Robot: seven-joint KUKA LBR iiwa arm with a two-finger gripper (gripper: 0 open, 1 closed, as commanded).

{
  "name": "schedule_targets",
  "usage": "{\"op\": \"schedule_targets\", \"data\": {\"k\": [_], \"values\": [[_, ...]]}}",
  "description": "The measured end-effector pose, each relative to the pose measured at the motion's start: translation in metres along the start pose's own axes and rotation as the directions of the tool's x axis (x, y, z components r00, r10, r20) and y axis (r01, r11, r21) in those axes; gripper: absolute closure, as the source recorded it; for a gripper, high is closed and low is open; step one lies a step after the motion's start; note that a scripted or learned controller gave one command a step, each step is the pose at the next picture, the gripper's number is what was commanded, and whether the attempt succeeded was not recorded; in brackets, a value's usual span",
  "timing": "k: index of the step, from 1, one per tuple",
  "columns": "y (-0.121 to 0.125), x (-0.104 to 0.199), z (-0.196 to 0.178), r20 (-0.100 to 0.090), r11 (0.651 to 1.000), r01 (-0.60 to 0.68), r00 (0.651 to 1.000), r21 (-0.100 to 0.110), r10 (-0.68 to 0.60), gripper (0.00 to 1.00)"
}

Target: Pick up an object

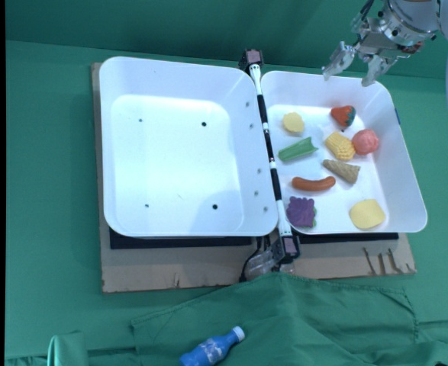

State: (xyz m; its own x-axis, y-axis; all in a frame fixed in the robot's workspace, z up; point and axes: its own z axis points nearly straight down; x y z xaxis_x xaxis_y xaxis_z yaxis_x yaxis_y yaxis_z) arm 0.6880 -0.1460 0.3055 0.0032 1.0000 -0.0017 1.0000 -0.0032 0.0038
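Blue bottle [212, 348] lay on cloth at the desk's near edge, off-task. Claw [352, 63] hung spread wide and held nothing, over the right bin's [410, 197] far rim. Strawberry [343, 115] sat nearest; tomato [365, 141] and corn [340, 146] crowded just beside, so a descent risked nudging neighbours or clipping the rim.

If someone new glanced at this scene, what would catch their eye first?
Probably the bright toy foods scattered in the right bin, such as the red strawberry and purple grapes. Next, the gripper hovering open above that bin's far edge, holding nothing. A blue bottle lies on the green cloth in front.
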Motion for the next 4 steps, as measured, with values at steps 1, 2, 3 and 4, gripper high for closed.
{"op": "schedule_targets", "data": {"k": [1, 2, 3, 4], "values": [[0.0, 0.0, 0.0, 0.0, 1.0, 0.0, 1.0, 0.0, 0.0, 0.0], [0.003, 0.002, 0.06, 0.0, 1.0, 0.001, 1.0, 0.006, -0.001, 0.0], [-0.003, -0.003, 0.116, 0.001, 1.0, 0.0, 1.0, 0.003, 0.0, 0.0], [0.0, -0.005, 0.12, 0.002, 1.0, 0.001, 1.0, -0.004, -0.001, 0.0]]}}
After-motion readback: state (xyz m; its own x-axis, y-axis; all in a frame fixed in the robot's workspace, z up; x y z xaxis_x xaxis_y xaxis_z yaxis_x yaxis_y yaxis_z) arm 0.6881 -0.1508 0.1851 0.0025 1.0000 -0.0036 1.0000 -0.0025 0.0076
